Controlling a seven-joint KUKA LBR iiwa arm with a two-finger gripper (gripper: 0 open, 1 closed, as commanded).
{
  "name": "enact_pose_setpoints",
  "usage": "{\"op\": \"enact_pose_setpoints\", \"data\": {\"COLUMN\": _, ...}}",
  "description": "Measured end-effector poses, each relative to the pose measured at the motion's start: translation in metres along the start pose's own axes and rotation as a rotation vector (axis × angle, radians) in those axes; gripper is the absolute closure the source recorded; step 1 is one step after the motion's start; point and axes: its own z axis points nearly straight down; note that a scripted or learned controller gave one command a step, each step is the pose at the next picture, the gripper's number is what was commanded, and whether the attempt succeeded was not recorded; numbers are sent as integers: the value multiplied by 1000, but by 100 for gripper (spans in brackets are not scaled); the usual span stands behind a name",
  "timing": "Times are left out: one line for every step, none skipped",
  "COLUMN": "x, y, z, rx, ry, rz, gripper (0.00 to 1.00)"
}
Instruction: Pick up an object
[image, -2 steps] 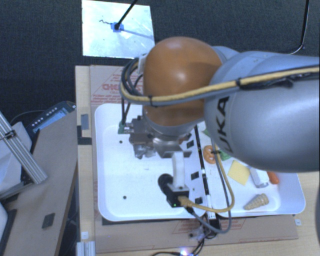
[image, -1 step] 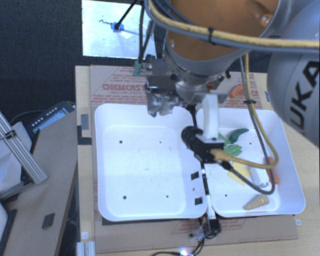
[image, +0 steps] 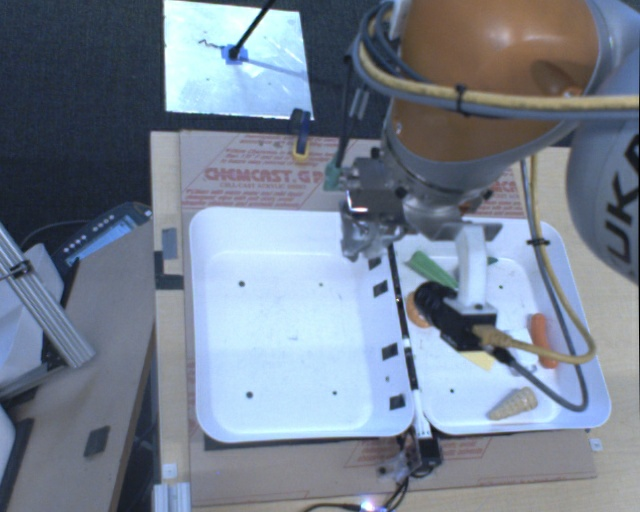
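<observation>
Looming closest, my orange-banded arm (image: 480, 60) is hanging my tool (image: 358, 240) beside the bins' divider (image: 405, 350); wide or narrow, I cannot tell. Nearest it, on the arm's side, a green strip (image: 432, 268) is lying in that bin (image: 510, 280), slanting away.

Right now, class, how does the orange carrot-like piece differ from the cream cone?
The orange carrot-like piece is slim and bright; the cream cone is pale, thicker and tapered. The carrot-like piece lies farther back, the cone near the front wall. Both lie in the right bin.
</observation>
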Motion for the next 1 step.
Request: {"op": "enact_pose_setpoints", "data": {"x": 57, "y": -2, "z": 89, "rx": 6, "ry": -1, "rz": -12, "gripper": 100}}
